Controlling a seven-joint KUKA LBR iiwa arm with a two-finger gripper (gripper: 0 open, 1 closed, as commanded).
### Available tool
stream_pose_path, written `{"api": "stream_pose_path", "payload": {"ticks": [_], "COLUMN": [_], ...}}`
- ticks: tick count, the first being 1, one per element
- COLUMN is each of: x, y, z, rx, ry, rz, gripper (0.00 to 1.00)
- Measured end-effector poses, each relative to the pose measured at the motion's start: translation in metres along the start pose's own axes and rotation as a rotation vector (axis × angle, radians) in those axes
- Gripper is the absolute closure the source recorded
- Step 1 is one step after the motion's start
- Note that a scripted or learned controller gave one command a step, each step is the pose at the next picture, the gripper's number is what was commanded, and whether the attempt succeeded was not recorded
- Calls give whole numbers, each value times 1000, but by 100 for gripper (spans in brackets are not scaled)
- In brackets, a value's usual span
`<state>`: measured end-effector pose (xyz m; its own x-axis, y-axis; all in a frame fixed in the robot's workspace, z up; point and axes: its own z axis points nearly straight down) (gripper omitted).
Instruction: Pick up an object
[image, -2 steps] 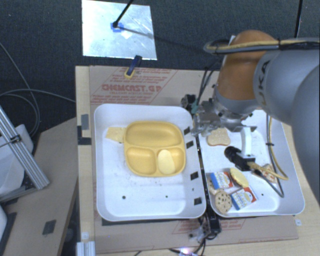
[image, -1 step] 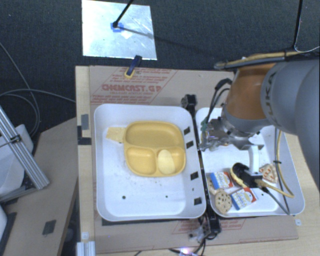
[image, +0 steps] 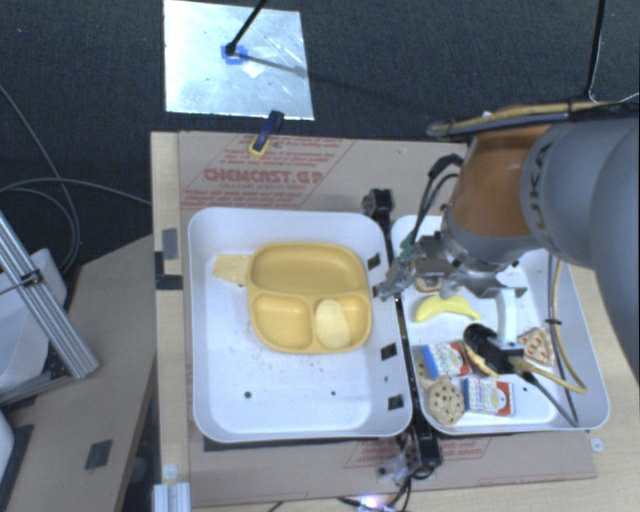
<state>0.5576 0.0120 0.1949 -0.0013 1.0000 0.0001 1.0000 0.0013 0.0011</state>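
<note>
**Hidden gripper, crowded bin: a grab here could miss or snag**

The grey arm (image: 560, 190) hangs closest to the lens, over the 12 o'clock end of the right bin. Its bulk covers the gripper (image: 432, 272), so whether that is apart or together cannot be told.

In the left bin (image: 200, 330), a yellow tray (image: 300, 275) sits near the centre with a pale egg-shaped piece (image: 333, 322) in its 4 o'clock compartment. A tan scrap (image: 231, 267) touches the tray's 10 o'clock corner.

In the right bin (image: 590, 400), a banana (image: 445, 308) lies just below the gripper near the 9 o'clock wall and is probably the nearest candidate. Further down, a blue packet (image: 445, 358), a cookie (image: 445, 400) at 7 o'clock and a red-and-white carton (image: 490, 397) at 6 o'clock crowd together.

The risks, as I judge them:
- A descent this close to the wall may strike the rim.
- The curved banana may roll out of a grip.
- Among the packed items, a neighbour could be knocked aside.
</note>
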Motion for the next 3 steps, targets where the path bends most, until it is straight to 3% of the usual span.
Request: {"api": "stream_pose_path", "payload": {"ticks": [1, 2, 3], "x": [-80, -129, -95], "y": [37, 53, 56], "z": [11, 96, 111], "rx": [-3, 5, 1], "ry": [-4, -2, 1], "rz": [6, 4, -5], "gripper": [0, 0, 0]}}
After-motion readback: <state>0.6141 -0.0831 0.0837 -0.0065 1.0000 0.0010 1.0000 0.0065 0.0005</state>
